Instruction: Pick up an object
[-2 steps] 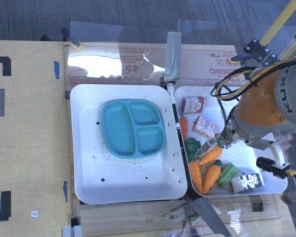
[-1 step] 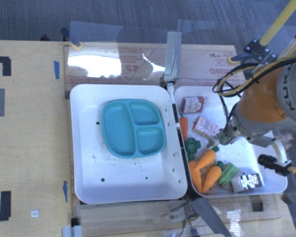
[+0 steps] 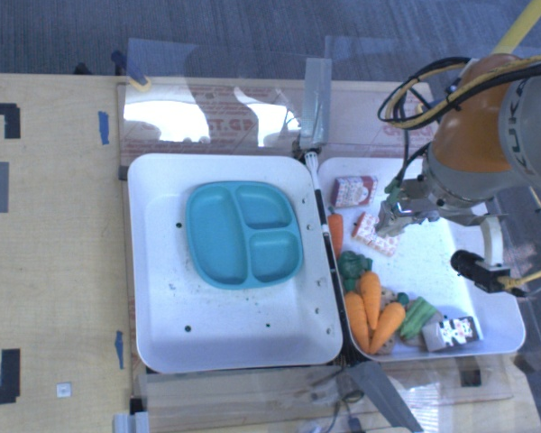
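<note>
The right bin (image 3: 487,282) holds several small items. My gripper (image 3: 390,216) hangs over its upper middle, right above a white and red packet (image 3: 373,234) and seemingly touching its upper edge. A second red and white packet (image 3: 353,190) lies just up and left of it. A thin carrot (image 3: 335,231) rests along the bin's left wall. Below it lies a green broccoli piece (image 3: 352,264), then a bunch of orange carrots (image 3: 370,309). A green vegetable (image 3: 419,314) and a black and white box (image 3: 455,330) sit near the bin's front edge.
The left bin (image 3: 153,242) carries a teal divided plate (image 3: 243,233) at its middle. The arm's orange band (image 3: 473,133) and looped cables overhang the right bin's far right corner. A black part of the arm (image 3: 476,271) juts over the bin's right side.
</note>
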